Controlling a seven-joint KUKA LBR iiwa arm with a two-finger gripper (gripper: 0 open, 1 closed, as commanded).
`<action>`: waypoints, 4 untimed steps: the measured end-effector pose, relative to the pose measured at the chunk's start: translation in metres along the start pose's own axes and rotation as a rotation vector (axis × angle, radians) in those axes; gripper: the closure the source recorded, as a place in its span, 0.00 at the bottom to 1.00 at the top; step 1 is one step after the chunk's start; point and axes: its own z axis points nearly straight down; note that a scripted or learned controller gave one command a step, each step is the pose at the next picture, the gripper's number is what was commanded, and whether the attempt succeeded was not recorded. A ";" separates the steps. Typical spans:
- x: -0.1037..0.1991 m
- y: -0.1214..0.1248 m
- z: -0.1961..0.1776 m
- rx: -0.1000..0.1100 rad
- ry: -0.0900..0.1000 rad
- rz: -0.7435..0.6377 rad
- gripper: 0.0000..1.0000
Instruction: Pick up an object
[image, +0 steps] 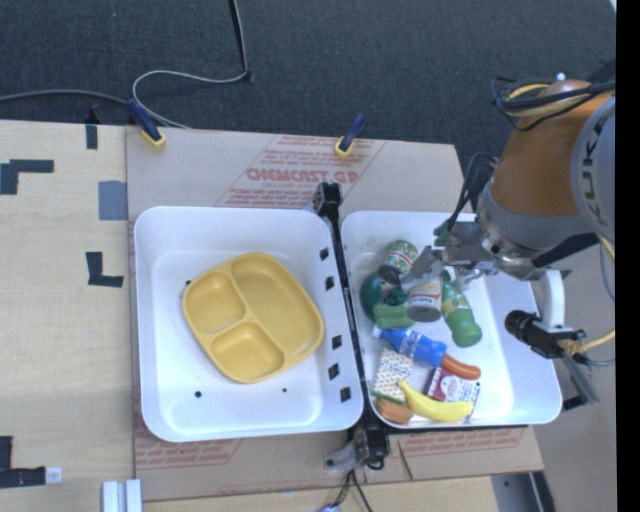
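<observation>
The little can in the right bin's far half sits under my gripper, grip unclear, and crowded bottles could knock it away.

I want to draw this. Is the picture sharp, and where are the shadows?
Camera view: fairly soft throughout; the small toys in the right bin blur together. The yellow plate casts a faint shadow on the left bin. Lighting is even, with no strong glare.
</observation>
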 end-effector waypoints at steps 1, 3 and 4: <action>0.018 -0.052 -0.007 0.000 0.000 0.001 1.00; -0.014 0.000 -0.014 0.001 -0.002 0.002 1.00; 0.021 -0.034 -0.015 0.000 -0.001 0.001 1.00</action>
